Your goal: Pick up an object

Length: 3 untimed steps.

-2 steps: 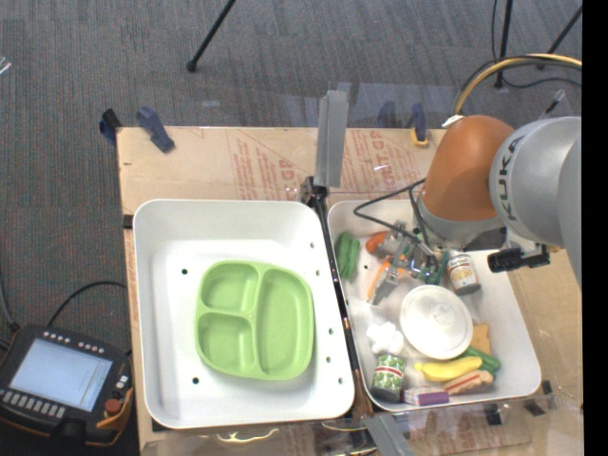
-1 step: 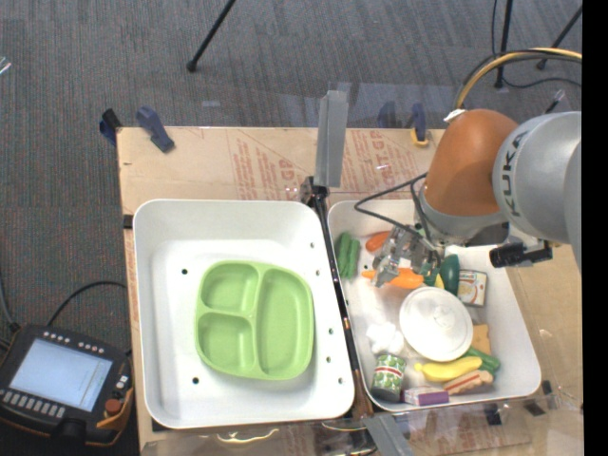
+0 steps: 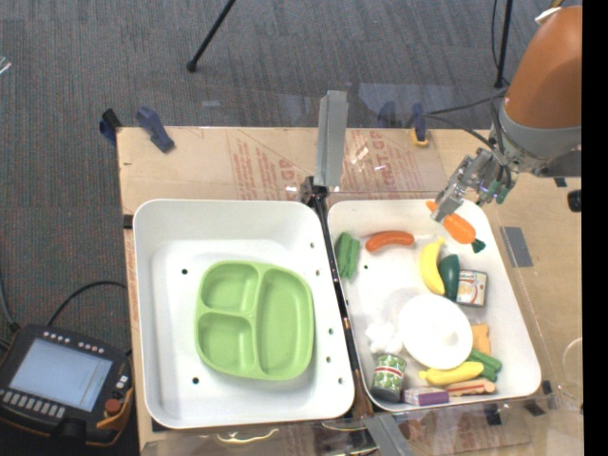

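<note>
You see the pincer [image 3: 454, 200] hanging over the far edge of the right white bin [image 3: 525, 335], its fingers spread, pinching nothing. Just beneath and beside it lies an orange toy carrot with a green top [image 3: 460, 227], near the bin's far rim. Crowding that bin are a red-orange toy sausage [image 3: 389, 240], a green toy pepper [image 3: 348, 255] at the left wall, a yellow toy banana [image 3: 432, 267], a dark green vegetable [image 3: 448, 276] touching the banana, a small printed carton [image 3: 472, 287], a round white plate [image 3: 434, 332], a small green-and-white cup [image 3: 388, 373] and a second yellow banana [image 3: 454, 375] at the near end. The left white bin [image 3: 161, 245] holds 1 light green 3-compartment tray [image 3: 255, 319]. Both bins sit on the brown worktop [image 3: 228, 164].
</note>
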Each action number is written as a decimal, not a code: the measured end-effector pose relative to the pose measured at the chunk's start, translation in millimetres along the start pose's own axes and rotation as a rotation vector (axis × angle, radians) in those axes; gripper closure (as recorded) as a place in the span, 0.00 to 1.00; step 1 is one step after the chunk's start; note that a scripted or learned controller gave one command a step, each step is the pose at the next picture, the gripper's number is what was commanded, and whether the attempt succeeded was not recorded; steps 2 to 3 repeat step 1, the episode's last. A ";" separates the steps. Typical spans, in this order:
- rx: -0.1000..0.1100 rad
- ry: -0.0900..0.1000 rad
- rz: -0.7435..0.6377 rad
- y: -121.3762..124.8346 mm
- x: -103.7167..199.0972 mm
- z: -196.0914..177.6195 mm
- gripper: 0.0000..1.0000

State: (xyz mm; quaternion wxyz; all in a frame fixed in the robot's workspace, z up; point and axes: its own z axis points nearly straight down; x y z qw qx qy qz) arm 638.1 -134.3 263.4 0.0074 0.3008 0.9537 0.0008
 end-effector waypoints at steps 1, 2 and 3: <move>0.003 0.013 -0.080 47.3 35.4 -2.1 1.00; 0.003 0.013 -0.080 47.3 35.4 -2.1 1.00; 0.003 0.013 -0.080 47.3 35.4 -2.1 1.00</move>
